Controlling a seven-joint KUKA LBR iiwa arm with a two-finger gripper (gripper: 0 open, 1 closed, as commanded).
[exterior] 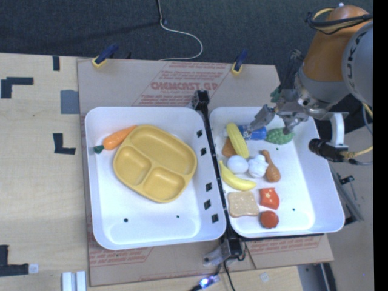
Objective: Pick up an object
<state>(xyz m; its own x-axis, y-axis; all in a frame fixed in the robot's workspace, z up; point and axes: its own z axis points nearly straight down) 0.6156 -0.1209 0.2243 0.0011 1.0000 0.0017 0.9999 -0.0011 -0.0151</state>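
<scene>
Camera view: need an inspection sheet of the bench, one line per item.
Surface: two white bins side by side, left bin and right bin, on cardboard.
Job's things: in right bin, corn, banana, egg, drumstick, toast, blue item, green item, two red items.
Clutter: yellow tray and carrot in left bin.
Grippers: hand over the right bin's far end, holding nothing seen.
Cables: white cable on dark floor.
Surroundings: wood bench, clamps.
</scene>
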